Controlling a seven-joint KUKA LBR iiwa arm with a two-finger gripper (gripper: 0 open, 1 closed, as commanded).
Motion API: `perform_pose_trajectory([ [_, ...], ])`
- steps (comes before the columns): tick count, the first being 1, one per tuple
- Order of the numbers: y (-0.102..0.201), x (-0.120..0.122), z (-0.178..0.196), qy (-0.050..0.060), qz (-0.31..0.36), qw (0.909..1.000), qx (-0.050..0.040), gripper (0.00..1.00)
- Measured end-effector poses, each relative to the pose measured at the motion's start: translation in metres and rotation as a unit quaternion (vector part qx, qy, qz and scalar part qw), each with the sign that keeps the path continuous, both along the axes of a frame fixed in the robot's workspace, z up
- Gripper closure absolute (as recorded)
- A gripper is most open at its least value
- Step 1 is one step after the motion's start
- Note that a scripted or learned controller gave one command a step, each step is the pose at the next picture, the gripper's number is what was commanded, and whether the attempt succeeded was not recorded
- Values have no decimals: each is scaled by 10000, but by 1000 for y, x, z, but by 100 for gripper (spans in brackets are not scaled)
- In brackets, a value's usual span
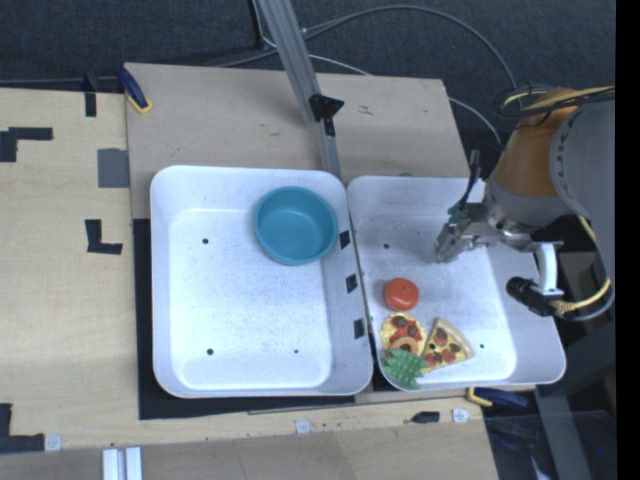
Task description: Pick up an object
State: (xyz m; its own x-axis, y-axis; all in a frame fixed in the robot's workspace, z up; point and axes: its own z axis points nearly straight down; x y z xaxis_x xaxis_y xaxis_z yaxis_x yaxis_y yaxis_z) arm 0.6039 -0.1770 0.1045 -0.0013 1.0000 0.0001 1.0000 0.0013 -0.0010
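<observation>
Round red-orange tomato, glossy, whole

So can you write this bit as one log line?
gripper: over right bin, holding nothing | tomato, pizza slices: right bin | blue bowl: left bin

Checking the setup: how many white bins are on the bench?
2: the left bin holds a blue bowl; the right bin holds the toy food.

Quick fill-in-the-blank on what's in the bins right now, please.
1. The round blue plastic bowl sits in the ____ shallow white bin.
2. The red ball-shaped toy lies in the ____ white bin.
3. The pizza-slice toy lies ____ the red toy in the view.
4. The claw hovers over the ____ bin.

Missing: left; right; below; right
</observation>
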Motion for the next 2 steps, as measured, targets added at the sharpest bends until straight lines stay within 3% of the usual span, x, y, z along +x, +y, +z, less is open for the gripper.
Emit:
perform_pose_trajectory([
  [2, -2, -2, 84, -10, -5, 10000, -2, 100],
])
